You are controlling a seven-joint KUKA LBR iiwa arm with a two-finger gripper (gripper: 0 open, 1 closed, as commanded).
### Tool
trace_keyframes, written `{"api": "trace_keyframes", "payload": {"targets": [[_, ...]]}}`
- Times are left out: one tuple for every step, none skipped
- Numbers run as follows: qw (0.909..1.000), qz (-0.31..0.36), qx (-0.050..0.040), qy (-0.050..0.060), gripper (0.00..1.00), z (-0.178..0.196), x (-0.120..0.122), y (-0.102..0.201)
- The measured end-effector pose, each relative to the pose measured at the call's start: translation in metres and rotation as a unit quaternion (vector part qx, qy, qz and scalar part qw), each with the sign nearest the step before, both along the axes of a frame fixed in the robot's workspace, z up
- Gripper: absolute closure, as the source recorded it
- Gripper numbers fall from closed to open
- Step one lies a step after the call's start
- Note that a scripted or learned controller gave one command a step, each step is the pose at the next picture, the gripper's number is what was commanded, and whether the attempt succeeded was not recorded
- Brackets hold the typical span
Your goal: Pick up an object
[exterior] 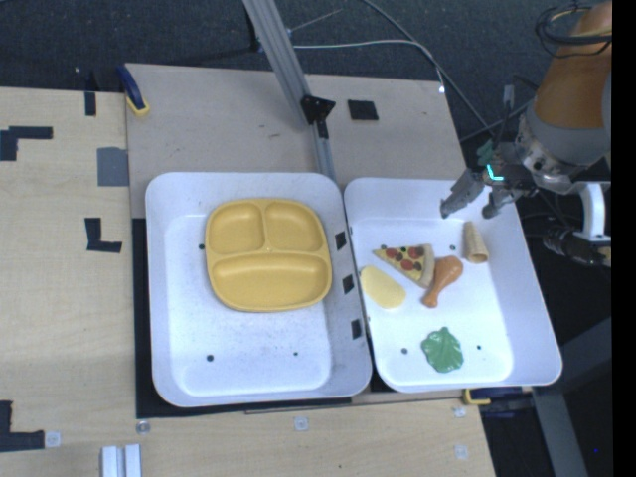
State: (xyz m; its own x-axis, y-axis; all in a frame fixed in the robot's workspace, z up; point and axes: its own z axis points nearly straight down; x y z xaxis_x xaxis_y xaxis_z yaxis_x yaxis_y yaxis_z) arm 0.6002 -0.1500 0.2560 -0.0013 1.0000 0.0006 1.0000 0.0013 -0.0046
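The right bin [517, 351] holds several toy foods: a pizza slice [405, 258], a brown drumstick [442, 278], a pale yellow round piece [383, 288], a green leafy piece [442, 350] and a tan cone-shaped piece [475, 242]. My gripper [475, 199] hangs over the bin's upper right part, above and just beyond the cone piece. Its two dark fingers stand apart and nothing is between them.
The left bin [179, 296] carries a yellow divided plate [268, 253]. A grey metal pole [283, 48] slants down to the gap between the bins. Cables run across the dark floor at the top.
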Motion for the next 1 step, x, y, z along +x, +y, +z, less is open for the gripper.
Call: {"api": "trace_keyframes", "payload": {"targets": [[1.0,0.0,-0.0003,-0.002,0.0,0.0014,0.0008,0.0]]}}
